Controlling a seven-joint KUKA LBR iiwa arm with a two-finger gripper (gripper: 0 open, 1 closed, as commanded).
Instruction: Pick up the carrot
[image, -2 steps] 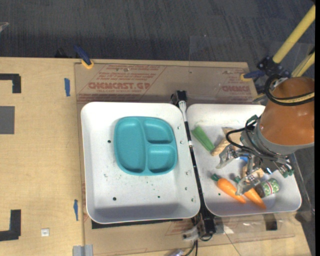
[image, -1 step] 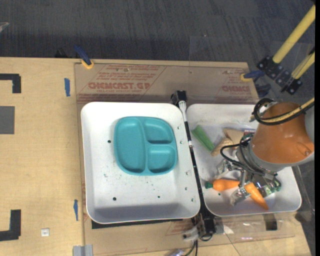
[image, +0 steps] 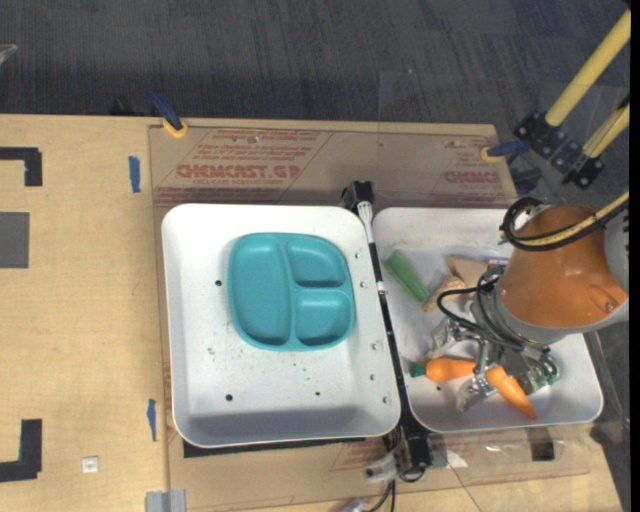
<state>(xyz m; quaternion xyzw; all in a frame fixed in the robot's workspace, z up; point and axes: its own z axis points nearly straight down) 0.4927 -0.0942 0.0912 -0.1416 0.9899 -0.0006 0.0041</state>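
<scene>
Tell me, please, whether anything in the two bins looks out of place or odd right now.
Nothing looks spilled or broken. The teal divided plate sits squarely in the left bin. In the right bin, the items crowd under the gripper: a carrot, a second orange piece and a green stick lying askew.

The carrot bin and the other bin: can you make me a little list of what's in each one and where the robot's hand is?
left bin: a teal divided plate
right bin: carrot, a second orange piece, a green stick, a tan piece
carrot place: near the front of the right bin, lying flat
gripper: low over the orange pieces in the right bin
carrot held: cannot tell
arm: comes in from the right, orange band above the wrist
</scene>
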